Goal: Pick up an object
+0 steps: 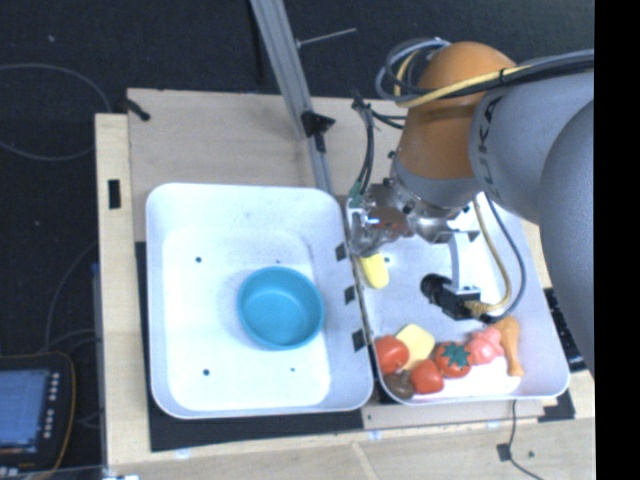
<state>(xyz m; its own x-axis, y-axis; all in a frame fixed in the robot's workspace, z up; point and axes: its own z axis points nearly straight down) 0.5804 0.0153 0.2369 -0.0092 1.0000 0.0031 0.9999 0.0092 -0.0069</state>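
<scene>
Yellow block (375,271) sits in right bin (540,373), just below end effector (368,230) at frame centre; grip state: cannot tell. Arm (500,118) enters from upper right. Toy foods (445,353) cluster at bin's lower edge. Left bin (180,218): blue bowl (281,308).

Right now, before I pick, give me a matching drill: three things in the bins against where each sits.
Things:
1. blue bowl
2. yellow piece
3. tomato

Places:
A. right bin's near left corner, in the toy pile
B. middle of the left bin
C. right bin, just below the gripper

Pairs: 1-B, 2-C, 3-A
</scene>
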